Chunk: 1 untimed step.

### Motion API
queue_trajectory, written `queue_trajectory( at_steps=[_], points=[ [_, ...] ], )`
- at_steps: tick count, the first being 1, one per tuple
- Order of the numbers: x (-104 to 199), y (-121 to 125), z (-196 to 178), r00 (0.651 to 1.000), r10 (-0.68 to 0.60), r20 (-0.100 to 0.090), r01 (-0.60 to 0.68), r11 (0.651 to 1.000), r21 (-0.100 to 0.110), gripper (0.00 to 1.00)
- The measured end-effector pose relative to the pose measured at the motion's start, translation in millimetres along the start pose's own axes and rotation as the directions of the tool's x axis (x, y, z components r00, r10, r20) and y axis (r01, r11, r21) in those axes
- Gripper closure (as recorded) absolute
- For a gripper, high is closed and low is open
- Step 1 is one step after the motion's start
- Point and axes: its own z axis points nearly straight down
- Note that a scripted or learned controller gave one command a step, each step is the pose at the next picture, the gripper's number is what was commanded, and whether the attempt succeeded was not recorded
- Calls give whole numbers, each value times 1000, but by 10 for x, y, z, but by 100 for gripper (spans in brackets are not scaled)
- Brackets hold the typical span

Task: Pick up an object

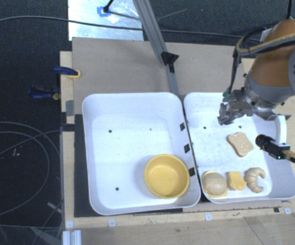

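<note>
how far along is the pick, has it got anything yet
Nothing looks picked yet. The end effector hangs over the right bin, beside the bread slice. The bread slice, bun, yellow block and croissant all lie in that bin. Grasping and lifting one remains.

On the bench, the left bin [106, 111] and the right bin [201, 106] sit side by side, touching along their inner rims. The bowl [167, 175] rests in the left bin's near right corner. In the right bin, the bread slice [240, 144] lies near the middle, and along the near edge (left to right) sit the bun [215, 183], the cheese piece [235, 180] and the croissant [255, 179].
</note>
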Motion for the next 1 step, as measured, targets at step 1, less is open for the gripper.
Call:
queue_trajectory(
  at_steps=[1],
  points=[
    [535,124,107,1000,-1,0,1,1000,1,100]
  ],
)
